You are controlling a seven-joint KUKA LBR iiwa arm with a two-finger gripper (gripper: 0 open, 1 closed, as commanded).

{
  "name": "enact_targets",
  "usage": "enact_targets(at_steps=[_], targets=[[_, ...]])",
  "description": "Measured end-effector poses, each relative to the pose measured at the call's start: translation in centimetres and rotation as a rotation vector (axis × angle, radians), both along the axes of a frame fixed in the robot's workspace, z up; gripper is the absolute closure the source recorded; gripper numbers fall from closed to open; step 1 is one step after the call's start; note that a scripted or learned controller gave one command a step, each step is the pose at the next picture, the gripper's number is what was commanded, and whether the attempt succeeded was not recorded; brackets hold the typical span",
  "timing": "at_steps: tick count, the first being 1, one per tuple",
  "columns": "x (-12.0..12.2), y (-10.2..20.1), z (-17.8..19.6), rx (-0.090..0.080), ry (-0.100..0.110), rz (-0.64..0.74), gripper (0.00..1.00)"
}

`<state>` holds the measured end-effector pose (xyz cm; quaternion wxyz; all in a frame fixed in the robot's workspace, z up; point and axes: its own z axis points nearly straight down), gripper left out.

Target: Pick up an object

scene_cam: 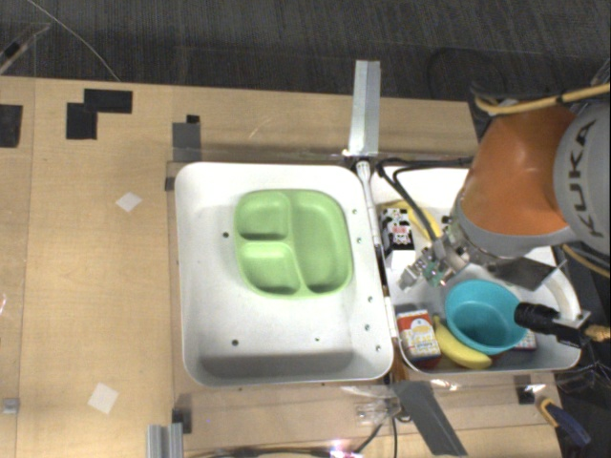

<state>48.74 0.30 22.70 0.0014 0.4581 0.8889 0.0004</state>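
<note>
**Reaching Into the Right Bin**

Stretching across the picture is the wooden bench (pixel 86 284), the biggest thing here. On it sit two white bins side by side. The left bin (pixel 205 351) holds a green tray (pixel 291 241) with three parts, lying flat near the middle.

The big grey arm (pixel 520 184) with its orange band comes in from the right and hangs over the right bin (pixel 563 356), hiding much of it. The gripper (pixel 425 270) is at the arm's low end, just above the bin's left part. It is too small and blurry to tell how its tips stand, and nothing can be seen between them.

Just beside the gripper, to its lower right, is a blue cup (pixel 482 318). A yellow banana (pixel 463 351) lies touching the cup's lower edge. A small red box (pixel 418 335) stands left of the banana. A little black-and-white box (pixel 397 227) lies near the bin's upper left.
</note>
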Motion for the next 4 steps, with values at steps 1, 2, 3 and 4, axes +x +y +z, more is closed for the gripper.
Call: enact_targets(at_steps=[1, 2, 3, 4], targets=[[1.4, -1.5, -4.4, 0.000, 0.002, -0.022, 1.00], [8.5, 1.6, -4.2, 0.002, -0.002, -0.245, 1.00], [11.3, -6.0, -4.0, 0.000, -0.004, -0.392, 1.00], [11.3, -5.7, -4.1, 0.001, -0.003, -0.388, 0.00]])
